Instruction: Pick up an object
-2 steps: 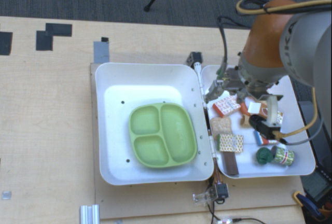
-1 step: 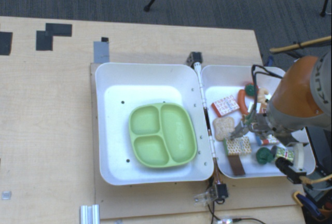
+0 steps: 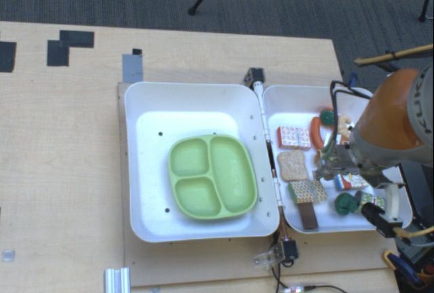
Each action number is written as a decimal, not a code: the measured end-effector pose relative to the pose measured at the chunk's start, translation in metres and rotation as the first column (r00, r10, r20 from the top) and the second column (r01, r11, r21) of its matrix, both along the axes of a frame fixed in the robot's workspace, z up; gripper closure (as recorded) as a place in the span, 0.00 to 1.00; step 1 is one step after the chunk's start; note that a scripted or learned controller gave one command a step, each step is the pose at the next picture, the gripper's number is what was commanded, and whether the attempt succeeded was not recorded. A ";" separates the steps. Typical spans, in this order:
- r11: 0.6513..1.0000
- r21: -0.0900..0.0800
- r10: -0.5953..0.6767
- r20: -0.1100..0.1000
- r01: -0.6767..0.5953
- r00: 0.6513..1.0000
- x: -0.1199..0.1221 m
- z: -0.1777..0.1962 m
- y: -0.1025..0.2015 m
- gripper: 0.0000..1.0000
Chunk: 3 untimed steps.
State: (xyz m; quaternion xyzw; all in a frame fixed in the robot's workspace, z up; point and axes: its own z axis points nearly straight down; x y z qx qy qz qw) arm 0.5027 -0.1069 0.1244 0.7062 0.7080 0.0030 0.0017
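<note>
Arm down in right bin (image 3: 298, 91), gripper (image 3: 330, 164) low among clutter near bread slice (image 3: 293, 165) and carrot (image 3: 316, 131). Claw state: cannot tell. No object seen lifted; pick judged unfinished. Green divided plate (image 3: 213, 176) in left bin (image 3: 135, 149).

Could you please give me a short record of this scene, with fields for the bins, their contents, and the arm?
left bin: holds a green tray with three compartments
right bin: holds small items, among them a red-patterned box, a bread slice, a carrot and a green item
arm: reaches in from the right, over the right bin
tool: low among the items, right of the bread slice; grasp cannot be judged
</note>
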 end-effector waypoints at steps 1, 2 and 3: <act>1.000 0.000 0.000 0.000 0.000 1.000 0.000 0.000 0.000 0.00; 1.000 0.001 0.002 0.002 -0.002 1.000 0.001 0.011 0.001 1.00; 1.000 0.001 0.002 0.002 -0.002 1.000 0.001 0.010 0.001 0.00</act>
